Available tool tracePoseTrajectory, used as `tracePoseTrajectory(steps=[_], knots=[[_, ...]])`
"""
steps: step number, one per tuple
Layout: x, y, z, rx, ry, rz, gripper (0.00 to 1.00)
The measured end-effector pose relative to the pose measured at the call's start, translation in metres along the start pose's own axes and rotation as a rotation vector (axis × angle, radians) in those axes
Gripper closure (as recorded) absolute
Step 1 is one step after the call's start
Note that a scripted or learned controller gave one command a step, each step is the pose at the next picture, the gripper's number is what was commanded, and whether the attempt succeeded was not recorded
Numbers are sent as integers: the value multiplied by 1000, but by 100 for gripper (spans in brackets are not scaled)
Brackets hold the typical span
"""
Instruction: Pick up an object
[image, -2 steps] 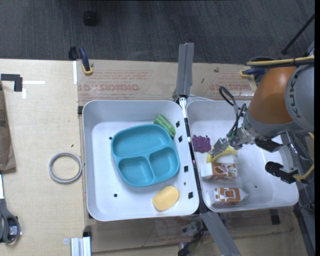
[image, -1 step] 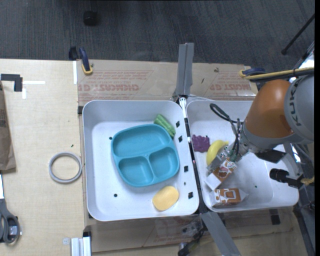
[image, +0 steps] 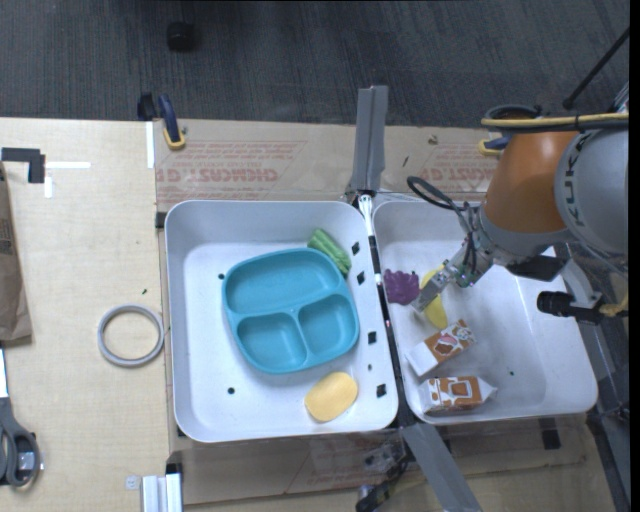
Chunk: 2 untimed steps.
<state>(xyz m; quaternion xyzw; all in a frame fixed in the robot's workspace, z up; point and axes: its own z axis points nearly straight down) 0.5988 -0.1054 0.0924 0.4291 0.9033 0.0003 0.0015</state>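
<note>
In the right bin (image: 540, 385), my gripper (image: 434, 293) reaches down at the left side, right over a yellow object (image: 437, 313) that shows just below and behind its tip. A purple object (image: 402, 287) lies just left of the gripper. Two small orange-and-white cartons lie nearer the front: one (image: 446, 346) below the yellow object, the other (image: 458, 393) by the front wall. The orange-banded arm (image: 530, 185) covers the bin's back right part.
The left bin (image: 190, 330) holds a blue divided tray (image: 290, 310), a green object (image: 330, 250) at the tray's far corner and a yellow lemon-like object (image: 331, 396) near the front. A grey ring (image: 131, 334) lies on the bench to the left.
</note>
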Motion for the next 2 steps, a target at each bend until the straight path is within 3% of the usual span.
tracePoseTrajectory(steps=[1, 2], knots=[[-2, 0, -10, -2, -2, 6, 100], [56, 18, -100, 1, 1, -61, 100]])
